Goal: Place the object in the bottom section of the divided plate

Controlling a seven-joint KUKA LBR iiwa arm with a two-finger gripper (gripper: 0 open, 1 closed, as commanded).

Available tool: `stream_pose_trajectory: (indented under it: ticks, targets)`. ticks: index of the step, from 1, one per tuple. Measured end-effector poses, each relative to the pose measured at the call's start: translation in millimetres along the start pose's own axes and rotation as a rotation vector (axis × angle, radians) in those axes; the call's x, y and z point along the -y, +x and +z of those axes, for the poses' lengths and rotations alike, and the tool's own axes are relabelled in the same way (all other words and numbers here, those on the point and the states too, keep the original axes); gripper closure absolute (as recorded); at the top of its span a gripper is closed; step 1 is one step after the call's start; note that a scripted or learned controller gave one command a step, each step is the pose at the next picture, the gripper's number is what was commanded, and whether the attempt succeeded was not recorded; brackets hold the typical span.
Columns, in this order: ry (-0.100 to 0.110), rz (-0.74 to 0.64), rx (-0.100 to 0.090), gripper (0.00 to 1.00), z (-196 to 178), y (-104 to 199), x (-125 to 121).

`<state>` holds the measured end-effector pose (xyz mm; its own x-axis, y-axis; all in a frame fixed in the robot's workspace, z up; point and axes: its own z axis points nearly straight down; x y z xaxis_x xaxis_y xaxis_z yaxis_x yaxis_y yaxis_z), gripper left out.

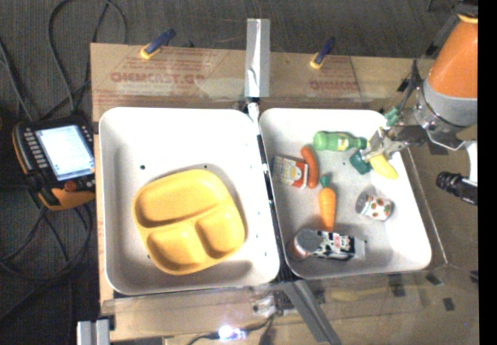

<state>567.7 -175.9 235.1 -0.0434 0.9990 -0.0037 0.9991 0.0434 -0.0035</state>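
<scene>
Camera view, left bin [116,180]: I am seeing the yellow divided plate [190,219] lying in it, slightly turned, with one long section toward the far side and two smaller sections toward the near side.
Camera view, right bin [419,242]: I am seeing it sitting just beside the left one on the surface [194,79], with loose items scattered in it.
Arm: I am watching it reaching in from the right, its orange band [458,64] standing above the right bin's far right corner.
Gripper [382,151]: I am reading it as hanging low at the right bin's upper right, narrowed on a small yellow object [385,166] that is sitting between its fingers.
Other items: I am noting a green bottle [338,141] just left of the gripper, a carrot [327,207] mid-bin, a small carton [290,171] with a red sausage [311,166] touching it, a spotted can [374,205], and a black-and-white carton [328,245] near the front wall.
Outside the bins: I am seeing a handheld controller [54,153] lying at the left.
</scene>
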Motion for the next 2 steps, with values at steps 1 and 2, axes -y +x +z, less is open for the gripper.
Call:
stream_pose_trajectory:
  ticks: [1,2]
  targets:
    - [0.000,-0.123,-0.003,1.00,55,64,-21]
    - [0.000,-0.277,-0.004,1.00,52,154,-3]
